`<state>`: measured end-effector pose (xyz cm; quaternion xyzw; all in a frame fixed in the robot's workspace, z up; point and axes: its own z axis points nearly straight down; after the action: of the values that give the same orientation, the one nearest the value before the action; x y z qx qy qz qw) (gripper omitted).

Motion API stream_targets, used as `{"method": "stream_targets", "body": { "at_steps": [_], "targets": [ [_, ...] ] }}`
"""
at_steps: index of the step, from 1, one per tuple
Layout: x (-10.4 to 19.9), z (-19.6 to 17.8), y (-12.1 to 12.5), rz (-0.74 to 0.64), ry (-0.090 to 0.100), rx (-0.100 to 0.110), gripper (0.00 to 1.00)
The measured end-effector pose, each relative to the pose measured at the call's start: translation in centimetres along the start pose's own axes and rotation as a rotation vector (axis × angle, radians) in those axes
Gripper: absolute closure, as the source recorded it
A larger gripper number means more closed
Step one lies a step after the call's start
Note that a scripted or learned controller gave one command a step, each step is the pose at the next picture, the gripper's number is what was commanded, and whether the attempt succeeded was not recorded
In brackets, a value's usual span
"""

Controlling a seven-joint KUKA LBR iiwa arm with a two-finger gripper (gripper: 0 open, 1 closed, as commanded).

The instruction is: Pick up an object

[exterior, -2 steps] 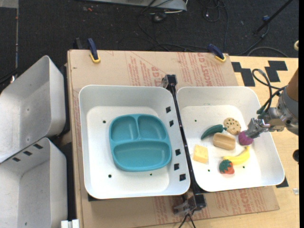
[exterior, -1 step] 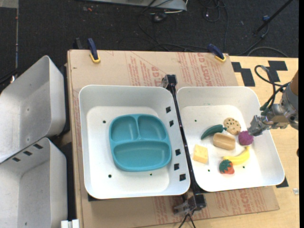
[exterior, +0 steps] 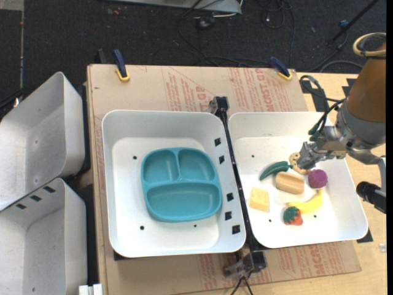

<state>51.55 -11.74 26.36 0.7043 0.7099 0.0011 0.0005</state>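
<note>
The right bin point(exterior: 344, 226) holds several toy foods: a green pepper point(exterior: 273, 169), a tan bread piece point(exterior: 290, 182), a purple ball point(exterior: 317, 178), a yellow banana point(exterior: 311, 203), a yellow cheese wedge point(exterior: 260, 199) and a strawberry point(exterior: 293, 216). My gripper point(exterior: 305, 158) comes in from the right and hangs low over the bin, just above the bread and left of the purple ball. A small tan object sits right at its tip, and I cannot tell whether it is gripped.
The left bin point(exterior: 123, 226) holds a teal divided plate point(exterior: 181, 183). A black divider with clips point(exterior: 230, 177) runs between the two bins. Two more white bins point(exterior: 37, 140) stand off the bench at the left. Cables lie on the dark floor behind.
</note>
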Motion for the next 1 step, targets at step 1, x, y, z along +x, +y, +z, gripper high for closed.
{"method": "stream_targets", "body": {
  "at_steps": [1],
  "targets": [
    [6.26, 1.12, 0.78, -0.001, 0.001, 0.004, 1.00]
  ]
}}
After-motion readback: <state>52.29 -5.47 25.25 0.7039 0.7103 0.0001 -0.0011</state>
